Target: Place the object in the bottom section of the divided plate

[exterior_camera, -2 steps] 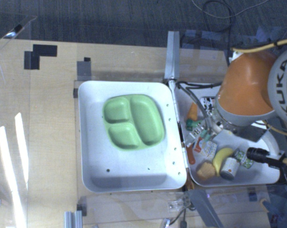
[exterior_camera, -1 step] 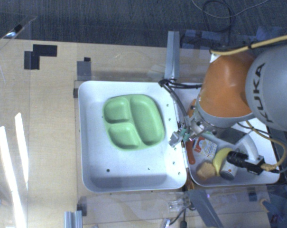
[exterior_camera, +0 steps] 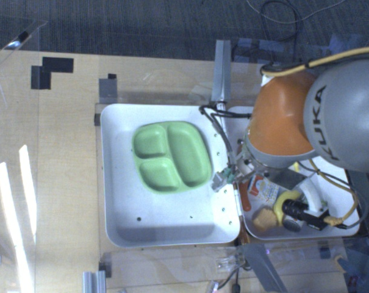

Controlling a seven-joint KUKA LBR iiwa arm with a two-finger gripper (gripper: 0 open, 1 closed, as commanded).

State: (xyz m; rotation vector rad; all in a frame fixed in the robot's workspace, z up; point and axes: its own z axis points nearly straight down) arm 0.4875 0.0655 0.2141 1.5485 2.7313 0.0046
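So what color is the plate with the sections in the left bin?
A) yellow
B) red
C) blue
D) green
D: the divided plate lying in the left bin is light green, with three sections molded into it.
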